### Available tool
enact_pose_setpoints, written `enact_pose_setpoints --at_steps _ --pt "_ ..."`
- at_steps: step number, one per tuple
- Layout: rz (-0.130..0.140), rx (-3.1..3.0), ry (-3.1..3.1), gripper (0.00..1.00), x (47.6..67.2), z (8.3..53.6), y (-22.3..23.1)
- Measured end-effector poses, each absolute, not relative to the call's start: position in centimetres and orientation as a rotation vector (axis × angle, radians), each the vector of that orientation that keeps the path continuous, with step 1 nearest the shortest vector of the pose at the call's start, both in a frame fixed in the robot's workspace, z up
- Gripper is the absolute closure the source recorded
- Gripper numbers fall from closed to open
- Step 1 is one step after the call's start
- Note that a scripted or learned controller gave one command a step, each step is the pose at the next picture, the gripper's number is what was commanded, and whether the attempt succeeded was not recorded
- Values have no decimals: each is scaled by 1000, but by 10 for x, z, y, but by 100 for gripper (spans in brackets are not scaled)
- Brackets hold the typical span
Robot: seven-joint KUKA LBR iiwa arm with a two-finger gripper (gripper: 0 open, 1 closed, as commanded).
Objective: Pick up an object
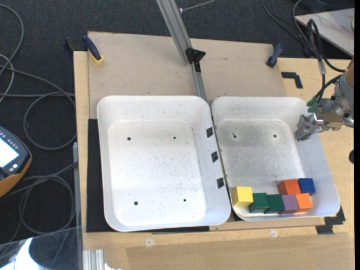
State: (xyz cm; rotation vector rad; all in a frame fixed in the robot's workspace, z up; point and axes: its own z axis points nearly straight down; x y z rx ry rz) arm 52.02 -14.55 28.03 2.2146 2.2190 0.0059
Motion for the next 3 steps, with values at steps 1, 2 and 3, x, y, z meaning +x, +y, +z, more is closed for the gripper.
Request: enact_pose_setpoints --at_steps 1,2,3 --pt "5 2212 2228 100 533 283 -93" --pt "4 2213 2228 100 545 281 -38" --pt "-1 2217 2233 100 557 260 21"
